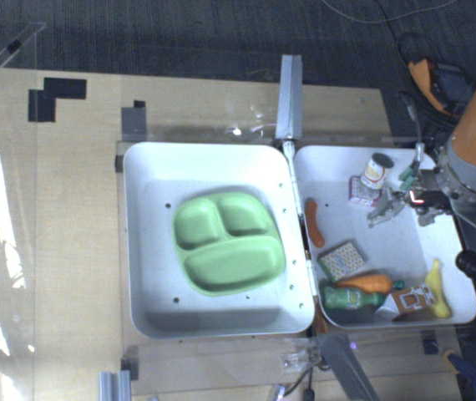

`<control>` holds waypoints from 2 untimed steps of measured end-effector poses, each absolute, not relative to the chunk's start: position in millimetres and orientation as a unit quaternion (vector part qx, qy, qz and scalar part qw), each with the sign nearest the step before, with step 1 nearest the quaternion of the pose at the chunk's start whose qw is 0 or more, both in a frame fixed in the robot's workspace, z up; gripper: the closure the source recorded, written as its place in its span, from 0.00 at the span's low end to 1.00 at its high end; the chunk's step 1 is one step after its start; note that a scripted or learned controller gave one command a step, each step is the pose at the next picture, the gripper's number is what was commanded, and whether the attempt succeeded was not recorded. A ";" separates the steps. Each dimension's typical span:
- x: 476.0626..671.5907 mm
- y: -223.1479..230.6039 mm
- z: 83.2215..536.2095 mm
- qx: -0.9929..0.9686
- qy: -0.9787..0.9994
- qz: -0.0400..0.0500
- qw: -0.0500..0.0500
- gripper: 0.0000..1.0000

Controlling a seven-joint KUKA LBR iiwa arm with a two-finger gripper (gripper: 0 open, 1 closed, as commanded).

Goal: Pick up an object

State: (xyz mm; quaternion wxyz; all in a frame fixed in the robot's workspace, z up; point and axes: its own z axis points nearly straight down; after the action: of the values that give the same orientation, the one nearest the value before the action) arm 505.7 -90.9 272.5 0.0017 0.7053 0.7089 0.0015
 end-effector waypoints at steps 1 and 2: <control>487.8 -105.0 173.9 0.629 0.778 0.001 0.002 0.00; 487.7 -92.0 103.9 0.508 0.861 0.001 0.001 0.00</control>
State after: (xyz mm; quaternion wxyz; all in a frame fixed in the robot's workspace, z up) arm 487.7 -92.0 103.9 0.0010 0.5081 0.8613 0.0010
